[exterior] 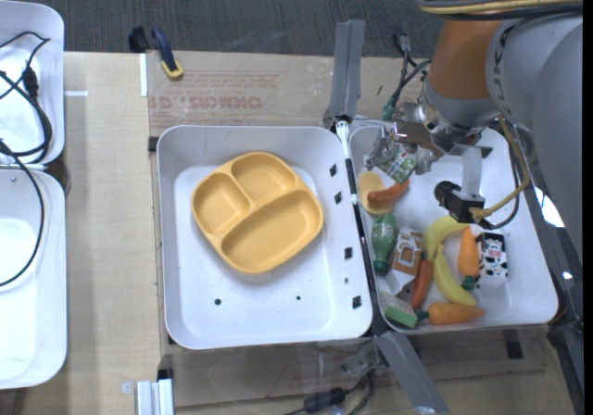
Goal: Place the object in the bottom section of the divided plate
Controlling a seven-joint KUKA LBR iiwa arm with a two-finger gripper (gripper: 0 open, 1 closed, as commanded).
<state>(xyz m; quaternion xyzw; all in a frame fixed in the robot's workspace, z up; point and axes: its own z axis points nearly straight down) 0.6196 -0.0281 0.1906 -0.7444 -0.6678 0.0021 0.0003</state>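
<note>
The yellow divided plate (pixel 257 210) lies in the left bin (pixel 185 293), its two small sections toward the back and its large section (pixel 271 232) toward the front right; all three hold nothing. My gripper (pixel 397 156) hangs low over the back left corner of the right bin (pixel 533 288), under the orange wrist band. A small green and white packet (pixel 400 166) sits right at its tip, and I cannot make out whether it is gripped. Just in front lies a toy hot dog (pixel 383 193).
The right bin holds several toy foods: a green bottle (pixel 383 239), a small orange box (pixel 406 254), a banana (pixel 447 260), carrots (pixel 454 313), a cow-patterned carton (pixel 493 256). A raised divider (pixel 350 191) separates the bins. Cables hang beside the wrist.
</note>
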